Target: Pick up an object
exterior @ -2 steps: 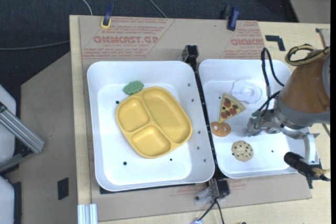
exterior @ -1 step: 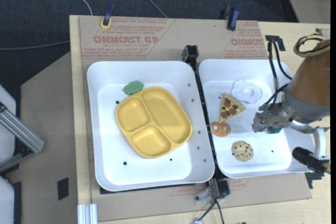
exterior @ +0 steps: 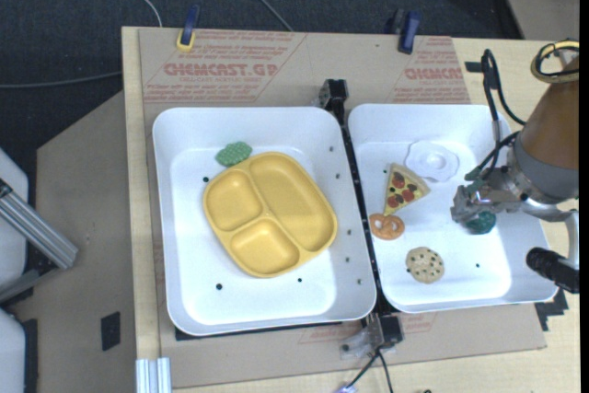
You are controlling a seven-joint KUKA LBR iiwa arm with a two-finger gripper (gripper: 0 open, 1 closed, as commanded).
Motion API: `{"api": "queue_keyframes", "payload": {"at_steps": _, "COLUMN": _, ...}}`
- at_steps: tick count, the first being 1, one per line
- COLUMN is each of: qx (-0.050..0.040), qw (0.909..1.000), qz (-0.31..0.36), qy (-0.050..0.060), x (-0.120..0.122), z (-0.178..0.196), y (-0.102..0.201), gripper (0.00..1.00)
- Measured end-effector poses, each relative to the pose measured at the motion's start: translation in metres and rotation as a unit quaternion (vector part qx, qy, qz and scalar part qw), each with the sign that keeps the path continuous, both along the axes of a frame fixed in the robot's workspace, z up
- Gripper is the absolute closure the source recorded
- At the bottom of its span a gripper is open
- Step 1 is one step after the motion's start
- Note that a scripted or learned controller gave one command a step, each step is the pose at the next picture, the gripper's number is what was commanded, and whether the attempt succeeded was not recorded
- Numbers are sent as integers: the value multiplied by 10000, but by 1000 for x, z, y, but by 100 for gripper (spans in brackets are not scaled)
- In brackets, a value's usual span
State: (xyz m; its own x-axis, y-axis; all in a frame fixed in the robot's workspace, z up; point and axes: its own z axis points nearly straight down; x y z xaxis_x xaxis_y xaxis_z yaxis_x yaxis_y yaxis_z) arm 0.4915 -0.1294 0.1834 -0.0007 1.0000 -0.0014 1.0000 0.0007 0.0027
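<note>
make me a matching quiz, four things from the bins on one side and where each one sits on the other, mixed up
Things:
1. yellow divided plate
2. pizza slice toy
3. cookie
4. green leafy piece

Places:
A. right bin, nearest the front edge
B. middle of the left bin
C. right bin, just above the pretzel
D. left bin, touching the plate's far corner

Pairs: 1-B, 2-C, 3-A, 4-D

The counter (exterior: 304, 60) is a tan board printed with red lettering. Two shallow white bins, the left bin (exterior: 175, 225) and the right bin (exterior: 460, 285), sit side by side on it.
</note>
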Motion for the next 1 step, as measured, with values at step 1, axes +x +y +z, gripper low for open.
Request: {"api": "queue_keyframes", "payload": {"at_steps": 1, "qx": -8, "qw": 10000, "qz": 2, "qy": -25, "x": 0, "z": 63, "y": -2, "gripper": 100}}
